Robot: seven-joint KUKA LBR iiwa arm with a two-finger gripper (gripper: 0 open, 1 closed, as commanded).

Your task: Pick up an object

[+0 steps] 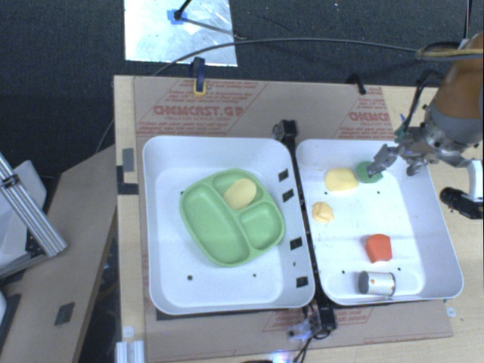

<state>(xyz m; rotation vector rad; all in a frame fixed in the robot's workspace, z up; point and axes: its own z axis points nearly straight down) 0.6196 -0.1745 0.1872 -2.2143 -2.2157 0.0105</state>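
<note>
Overhead, the slanted view took in two shallow white bins side by side on a bench lined with printed cardboard (227, 104). The left bin (162, 203) held a green divided plate (227, 221), and a pale yellow lump (240, 193) lay in the plate's upper compartment. The right bin (435, 233) carried the loose pieces. A larger yellow piece (341, 179) lay near the bin's far side, and a smaller yellow piece (322, 212) sat just below it, closer to the divider between the bins. An orange block (379, 247) stood lower down toward the middle, and a short metal cylinder (376, 282) lay on its side near the front wall.

The arm (457, 100) reached in from the right, its orange band visible above the grey wrist. Its gripper (386, 159) hung over the far part of the right bin, angled down toward a small green disc (369, 174) that lay just right of the larger yellow piece. One finger tip appeared to meet the disc's edge. Whether the fingers were spread or closed could not be told from this angle, and nothing could be seen gripped between them. A black clip (287, 131) sat at the top of the divider.
</note>
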